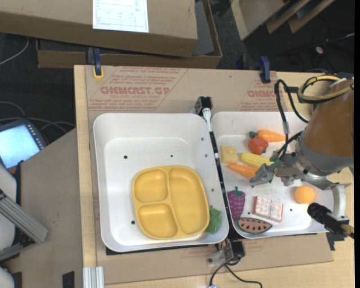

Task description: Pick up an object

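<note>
My claw (264, 175) hung low over the right bin (292, 226), near its middle, because that bin held all the loose toy food I might lift; whether it was parted or clenched I could not tell, and nothing showed in its grip; just beside it lay the corn cob (257, 160) and a small carrot (243, 169), with the tomato (257, 145) and a longer carrot (271, 135) toward the far edge of the bin; the cheese wedge (229, 154) sat by the dividing wall, the grapes (236, 201), the watermelon slice (254, 225) and a pink wafer block (268, 208) along the near edge, and the orange (304, 194) toward the right edge; the left bin (112, 169) carried a yellow divided tray (169, 201), likely set there as a place to drop things, with a green leafy piece (215, 220) tucked at its right side; the brown sheet (140, 87) covering the surface read "CHEMCAST GP" in red, repeated; the paper on the box (121, 14) beyond the far edge was too small to read.
</note>
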Tool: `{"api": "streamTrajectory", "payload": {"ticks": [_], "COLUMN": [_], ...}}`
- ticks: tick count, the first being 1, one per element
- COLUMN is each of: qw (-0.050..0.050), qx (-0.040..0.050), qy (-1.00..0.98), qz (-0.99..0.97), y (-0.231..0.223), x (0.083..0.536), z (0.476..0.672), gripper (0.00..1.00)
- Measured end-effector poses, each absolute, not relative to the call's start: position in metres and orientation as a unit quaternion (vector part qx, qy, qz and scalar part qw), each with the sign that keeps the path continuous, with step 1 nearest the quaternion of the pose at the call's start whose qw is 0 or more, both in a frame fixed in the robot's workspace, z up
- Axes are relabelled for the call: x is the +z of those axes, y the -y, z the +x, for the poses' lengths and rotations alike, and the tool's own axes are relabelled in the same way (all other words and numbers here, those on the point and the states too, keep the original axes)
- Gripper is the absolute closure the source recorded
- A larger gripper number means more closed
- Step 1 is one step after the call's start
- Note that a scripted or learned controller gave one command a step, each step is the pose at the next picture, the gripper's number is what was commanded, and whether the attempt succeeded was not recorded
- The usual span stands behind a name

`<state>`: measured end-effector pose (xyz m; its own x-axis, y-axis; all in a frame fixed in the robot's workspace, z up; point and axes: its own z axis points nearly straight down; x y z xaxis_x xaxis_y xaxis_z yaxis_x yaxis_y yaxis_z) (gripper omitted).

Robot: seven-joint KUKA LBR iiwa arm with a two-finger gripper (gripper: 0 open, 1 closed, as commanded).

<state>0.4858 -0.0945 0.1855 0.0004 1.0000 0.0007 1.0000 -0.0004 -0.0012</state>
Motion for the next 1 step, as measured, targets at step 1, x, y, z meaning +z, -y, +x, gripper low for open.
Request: {"api": "streamTrajectory", "payload": {"ticks": [1], "qw": [0.0], "qx": [0.0003], "qy": [0.707], "qz": [-0.707], "y": [0.106], "x": [0.1022], "z": [0.5398], "gripper": [0.0]}}
